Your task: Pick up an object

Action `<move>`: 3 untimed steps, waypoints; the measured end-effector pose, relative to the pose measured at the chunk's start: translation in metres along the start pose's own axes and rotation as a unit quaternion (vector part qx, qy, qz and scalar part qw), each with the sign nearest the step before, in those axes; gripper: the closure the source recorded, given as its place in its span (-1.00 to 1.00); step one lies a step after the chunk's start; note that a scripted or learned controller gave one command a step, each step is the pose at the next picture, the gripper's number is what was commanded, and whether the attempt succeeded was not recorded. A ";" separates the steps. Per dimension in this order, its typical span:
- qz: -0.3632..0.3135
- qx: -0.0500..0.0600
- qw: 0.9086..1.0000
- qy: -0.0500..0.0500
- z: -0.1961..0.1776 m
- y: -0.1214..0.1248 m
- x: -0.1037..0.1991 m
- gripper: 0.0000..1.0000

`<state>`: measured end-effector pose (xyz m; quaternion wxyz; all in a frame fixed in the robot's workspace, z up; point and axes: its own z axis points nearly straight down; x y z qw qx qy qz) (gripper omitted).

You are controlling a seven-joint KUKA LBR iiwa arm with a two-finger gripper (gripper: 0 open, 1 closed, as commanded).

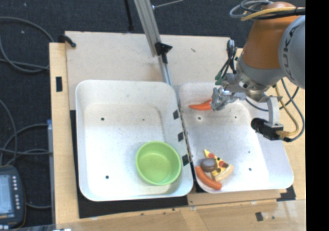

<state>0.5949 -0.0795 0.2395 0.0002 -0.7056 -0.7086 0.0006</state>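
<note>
Near edge: green bowl [158,162] sits in the left bin [103,96], low right corner, likely just clutter. Beside it, in the right bin [267,163], a small pile of toy food [213,169] is bunched against the near-left corner, awkward for a grab. Farther back, an orange carrot-like piece [200,106] lies near the right bin's far-left wall. The gripper [220,99] is right at its end, touching or nearly so; can't tell if the claw is spread or pinching it.

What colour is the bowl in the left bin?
Light green: the round plastic bowl, clearest in the camera view.
</note>
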 end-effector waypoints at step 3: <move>-0.002 0.000 1.000 0.001 -0.002 -0.078 0.148 1.00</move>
